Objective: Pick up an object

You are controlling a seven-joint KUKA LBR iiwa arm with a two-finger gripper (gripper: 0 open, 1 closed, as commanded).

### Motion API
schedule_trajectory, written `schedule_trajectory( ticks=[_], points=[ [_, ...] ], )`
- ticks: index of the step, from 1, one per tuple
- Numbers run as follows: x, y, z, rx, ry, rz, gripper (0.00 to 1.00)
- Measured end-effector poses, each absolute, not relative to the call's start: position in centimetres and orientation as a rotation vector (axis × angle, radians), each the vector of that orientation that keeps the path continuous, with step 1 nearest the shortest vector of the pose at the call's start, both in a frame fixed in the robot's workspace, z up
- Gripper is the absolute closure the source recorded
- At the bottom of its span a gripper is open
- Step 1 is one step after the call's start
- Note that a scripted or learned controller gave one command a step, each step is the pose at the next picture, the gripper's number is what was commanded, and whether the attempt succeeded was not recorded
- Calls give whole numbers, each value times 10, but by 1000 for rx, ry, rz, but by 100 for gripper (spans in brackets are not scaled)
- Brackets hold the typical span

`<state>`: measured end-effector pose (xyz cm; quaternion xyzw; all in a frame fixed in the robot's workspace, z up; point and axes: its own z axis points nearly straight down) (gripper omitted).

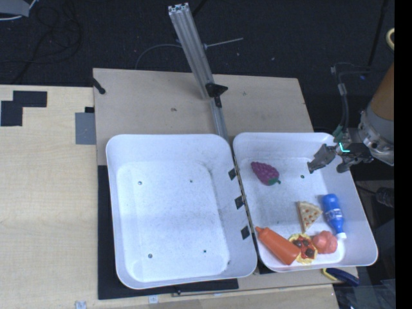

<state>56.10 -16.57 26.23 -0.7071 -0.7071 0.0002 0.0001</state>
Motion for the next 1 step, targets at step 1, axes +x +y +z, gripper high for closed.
schedule_trajectory(
  ticks=[1],
  points=[
    [561,-166,262,-2221,-2221,1,0]
  ],
)
